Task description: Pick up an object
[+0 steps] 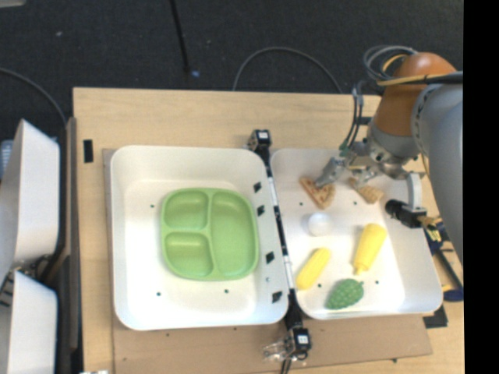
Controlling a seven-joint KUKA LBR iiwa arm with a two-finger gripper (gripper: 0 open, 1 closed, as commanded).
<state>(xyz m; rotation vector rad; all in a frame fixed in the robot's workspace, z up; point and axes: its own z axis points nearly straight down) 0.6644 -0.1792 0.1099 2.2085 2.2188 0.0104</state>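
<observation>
Camera view: the gripper (337, 170) hangs low in the right bin (413, 294), just above a tan wedge (318, 192); whether it is apart or together I cannot tell. This looks like the reach step. Next, it likely needs to drop squarely over the wedge and clamp.

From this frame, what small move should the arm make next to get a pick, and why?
Probably lower the end effector slightly onto the tan waffle-like piece, then close. It hangs at the far side of the right bin, just beside that piece's upper edge, nearer than the white ball or the two yellow pieces, and nothing appears between its tips.
</observation>
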